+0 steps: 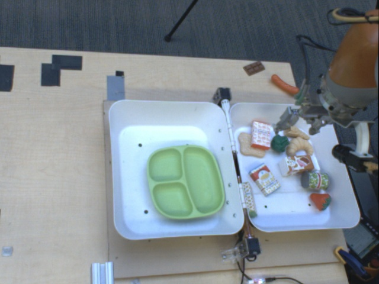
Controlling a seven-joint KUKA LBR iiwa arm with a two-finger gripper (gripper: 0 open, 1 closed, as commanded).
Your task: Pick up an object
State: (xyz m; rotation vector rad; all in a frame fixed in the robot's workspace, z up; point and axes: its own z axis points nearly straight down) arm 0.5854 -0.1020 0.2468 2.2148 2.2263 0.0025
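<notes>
Nearest on the worktop (53,176), the left bin (127,176) holds a green divided plate (185,182). The right bin (343,215) holds small items: a strawberry (320,201), a snack packet (265,179), a carton (261,135). Farther back, the jaws (299,118) hang over this bin's far end, spread apart with nothing between them.

A robot lab: a plywood bench (53,158) with tape marks (59,68), two white bins (127,158), loose cables (249,253), grey carpet (89,10).
</notes>
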